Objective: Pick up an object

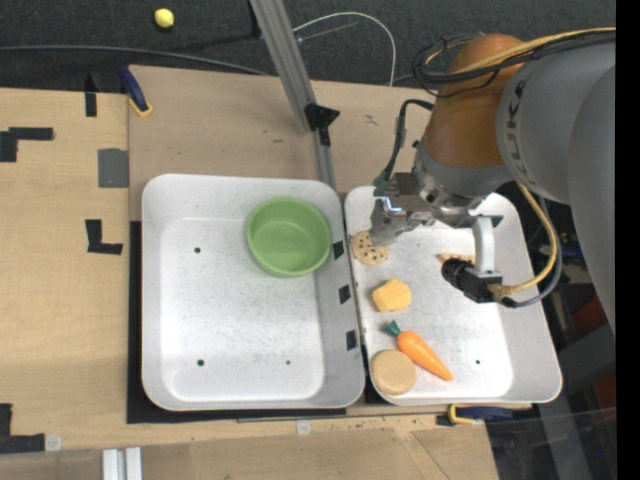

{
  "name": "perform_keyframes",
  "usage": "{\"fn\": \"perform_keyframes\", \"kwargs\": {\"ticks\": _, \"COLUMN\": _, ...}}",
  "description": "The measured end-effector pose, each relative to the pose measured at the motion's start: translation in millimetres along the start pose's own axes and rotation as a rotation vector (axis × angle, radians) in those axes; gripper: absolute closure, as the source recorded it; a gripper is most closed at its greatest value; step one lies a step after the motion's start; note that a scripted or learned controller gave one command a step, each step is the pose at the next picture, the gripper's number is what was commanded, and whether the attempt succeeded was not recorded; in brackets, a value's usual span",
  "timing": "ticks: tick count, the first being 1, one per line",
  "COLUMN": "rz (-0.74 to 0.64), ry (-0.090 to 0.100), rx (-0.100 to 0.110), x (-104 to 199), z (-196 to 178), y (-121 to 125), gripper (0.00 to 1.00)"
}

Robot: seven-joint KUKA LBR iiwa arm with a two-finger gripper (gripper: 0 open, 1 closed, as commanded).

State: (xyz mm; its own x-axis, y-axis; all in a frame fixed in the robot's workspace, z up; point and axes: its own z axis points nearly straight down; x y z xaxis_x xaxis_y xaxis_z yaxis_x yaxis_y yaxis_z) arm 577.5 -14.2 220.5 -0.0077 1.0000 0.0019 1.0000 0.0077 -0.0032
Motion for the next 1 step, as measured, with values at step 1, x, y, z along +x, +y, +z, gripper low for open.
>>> {"fn": "perform_keyframes", "kwargs": {"ticks": 1, "rz": 0.001, "ry": 0.0, "rx": 0.001, "x": 54.0, "z": 6.8, "y": -18.2, "gripper": 1.0}}
